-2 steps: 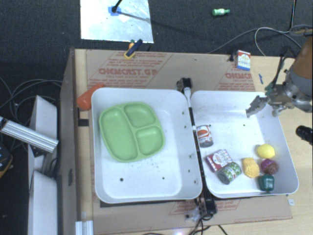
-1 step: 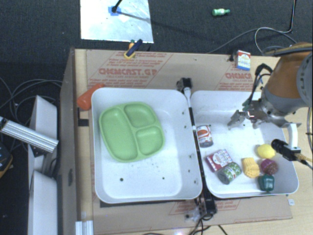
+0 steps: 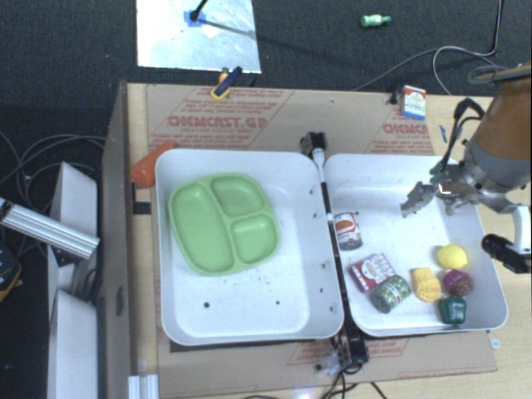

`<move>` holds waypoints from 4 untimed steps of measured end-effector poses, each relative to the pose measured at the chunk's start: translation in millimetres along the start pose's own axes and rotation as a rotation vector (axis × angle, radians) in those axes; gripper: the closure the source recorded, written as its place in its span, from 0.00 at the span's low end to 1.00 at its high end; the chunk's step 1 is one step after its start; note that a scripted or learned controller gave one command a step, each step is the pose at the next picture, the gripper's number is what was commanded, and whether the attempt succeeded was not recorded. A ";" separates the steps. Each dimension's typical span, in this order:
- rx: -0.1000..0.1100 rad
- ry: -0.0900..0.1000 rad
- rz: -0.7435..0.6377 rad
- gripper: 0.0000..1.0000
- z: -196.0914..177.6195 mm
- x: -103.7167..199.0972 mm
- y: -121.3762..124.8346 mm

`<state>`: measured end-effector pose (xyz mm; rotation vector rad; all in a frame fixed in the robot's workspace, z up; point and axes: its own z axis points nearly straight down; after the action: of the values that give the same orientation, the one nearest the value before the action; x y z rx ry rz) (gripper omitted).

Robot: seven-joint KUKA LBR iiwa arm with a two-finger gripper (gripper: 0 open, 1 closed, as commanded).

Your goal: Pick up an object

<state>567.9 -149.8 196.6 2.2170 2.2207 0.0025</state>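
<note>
Several small items lie in the right bin (image 3: pixel 374 177): a red-and-white can (image 3: pixel 347 231) by the left wall, a red packet (image 3: pixel 371 270), a green can (image 3: pixel 391 293), a yellow corn piece (image 3: pixel 426 285), a yellow lemon (image 3: pixel 452 257), a dark red fruit (image 3: pixel 457 283) and a green pepper (image 3: pixel 453 310). My gripper (image 3: pixel 432 194) hangs over the bin's upper right part, above the bare floor and apart from every item. The lemon lies just below it. Nothing shows in the gripper.
The left bin (image 3: pixel 191 306) holds a green divided plate (image 3: pixel 223 221). An orange object (image 3: pixel 143 166) sits outside its top left corner. A small red-and-white box (image 3: pixel 413 102) and a yellow-blue tool (image 3: pixel 224 83) rest on the cardboard behind the bins.
</note>
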 end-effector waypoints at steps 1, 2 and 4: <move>0.004 0.002 -0.002 0.00 67.6 28.3 -6.0; 0.004 0.002 -0.002 0.00 87.7 67.2 -43.7; 0.000 0.000 -0.002 0.00 99.7 43.5 19.5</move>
<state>587.7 -106.4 97.0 2.2148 2.2231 0.0031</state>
